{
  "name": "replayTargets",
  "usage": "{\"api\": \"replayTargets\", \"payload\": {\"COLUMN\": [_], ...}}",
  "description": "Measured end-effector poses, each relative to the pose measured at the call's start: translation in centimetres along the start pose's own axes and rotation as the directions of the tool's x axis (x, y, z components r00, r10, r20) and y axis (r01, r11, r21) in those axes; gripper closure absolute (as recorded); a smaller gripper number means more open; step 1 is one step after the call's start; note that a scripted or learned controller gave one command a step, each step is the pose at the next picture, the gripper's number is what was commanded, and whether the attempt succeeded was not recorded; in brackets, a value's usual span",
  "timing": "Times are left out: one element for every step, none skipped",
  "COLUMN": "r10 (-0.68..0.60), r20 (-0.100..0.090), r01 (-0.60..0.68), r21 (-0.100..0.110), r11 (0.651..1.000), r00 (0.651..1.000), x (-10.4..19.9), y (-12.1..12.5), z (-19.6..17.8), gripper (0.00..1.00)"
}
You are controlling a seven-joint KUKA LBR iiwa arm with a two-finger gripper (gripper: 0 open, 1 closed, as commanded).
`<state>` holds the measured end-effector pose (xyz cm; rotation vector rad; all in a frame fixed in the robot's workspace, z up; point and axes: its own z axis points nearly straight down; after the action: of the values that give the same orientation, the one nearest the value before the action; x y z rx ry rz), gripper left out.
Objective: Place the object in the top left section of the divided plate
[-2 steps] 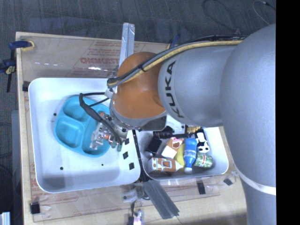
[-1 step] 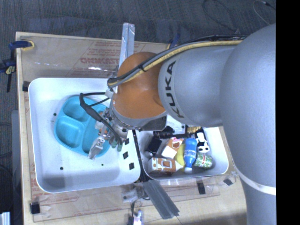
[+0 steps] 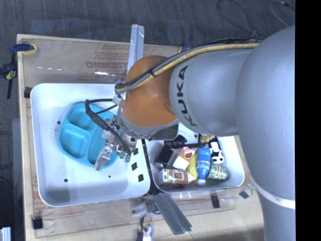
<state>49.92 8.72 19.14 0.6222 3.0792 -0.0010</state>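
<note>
A blue divided plate point(image 3: 77, 132) lies in the left white bin point(image 3: 42, 185), toward its middle. My gripper point(image 3: 107, 156) hangs low over the plate's lower right rim, reaching in under the orange band of the arm. The wrist and its cables hide the plate's right side. I see no object clearly between the gripper's tips, and its small metal parts blur together at this angle.
The right bin point(image 3: 236, 181) holds several items close together: a blue bottle point(image 3: 203, 164), a black-and-white cow figure point(image 3: 216, 154), a small carton point(image 3: 173, 176), a green can point(image 3: 218, 173) and a black piece point(image 3: 164, 155). The arm's grey body covers most of that bin.
</note>
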Motion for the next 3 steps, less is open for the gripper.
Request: {"api": "replayTargets", "payload": {"r10": [-0.122, -0.127, -0.404], "r20": [0.003, 0.005, -0.001], "r01": [0.122, 0.127, 0.404], "r21": [-0.001, -0.001, 0.0], "r11": [0.993, 0.992, 0.915], "r00": [0.993, 0.992, 0.915], "x": [-2.0, -2.1, -3.7], "y": [-7.0, -6.9, -3.9], "z": [-4.8, -5.9, -1.2], "gripper": [0.0, 1.0, 1.0]}}
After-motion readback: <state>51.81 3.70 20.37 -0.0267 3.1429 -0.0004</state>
